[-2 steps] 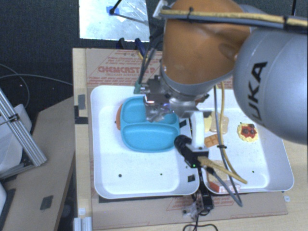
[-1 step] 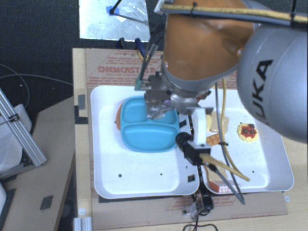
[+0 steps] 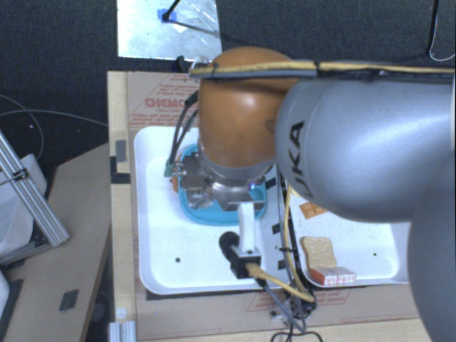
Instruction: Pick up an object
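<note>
Blue dish (image 3: pixel 203 211) sits in left bin (image 3: pixel 153 191), half hidden under the arm | hand (image 3: pixel 214 191) above it, you cannot tell its state | dish looks stiff, light, slick; take it by the rim.

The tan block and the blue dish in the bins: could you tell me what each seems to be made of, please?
Tan block: likely sponge or foam, matte with a speckled, porous-looking surface. Blue dish: probably plastic, smooth and evenly coloured with a slight sheen, mostly hidden under the arm.
</note>
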`<state>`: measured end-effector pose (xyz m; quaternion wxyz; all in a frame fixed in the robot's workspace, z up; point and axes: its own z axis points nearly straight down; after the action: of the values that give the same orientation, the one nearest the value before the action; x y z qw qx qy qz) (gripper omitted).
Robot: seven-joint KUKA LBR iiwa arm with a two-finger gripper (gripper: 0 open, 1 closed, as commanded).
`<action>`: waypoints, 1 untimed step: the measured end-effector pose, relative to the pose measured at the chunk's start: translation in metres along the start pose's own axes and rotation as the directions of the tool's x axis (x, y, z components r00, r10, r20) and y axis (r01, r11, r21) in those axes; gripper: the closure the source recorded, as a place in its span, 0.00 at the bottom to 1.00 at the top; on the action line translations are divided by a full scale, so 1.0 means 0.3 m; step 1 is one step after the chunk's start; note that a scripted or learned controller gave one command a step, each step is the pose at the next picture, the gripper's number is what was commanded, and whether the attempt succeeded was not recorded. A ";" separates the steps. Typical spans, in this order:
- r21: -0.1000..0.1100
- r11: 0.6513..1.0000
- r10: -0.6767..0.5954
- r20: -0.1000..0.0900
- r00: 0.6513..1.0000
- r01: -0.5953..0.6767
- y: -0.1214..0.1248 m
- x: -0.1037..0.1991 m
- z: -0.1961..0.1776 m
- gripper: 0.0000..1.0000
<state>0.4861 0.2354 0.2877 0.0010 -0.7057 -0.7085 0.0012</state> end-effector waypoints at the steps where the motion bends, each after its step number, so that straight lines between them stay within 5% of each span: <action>1: -0.021 1.000 0.003 -0.006 1.000 -0.003 0.327 -0.006 -0.646 1.00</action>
<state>0.5848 0.2341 0.4813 -0.0042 -0.7067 -0.7074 -0.0084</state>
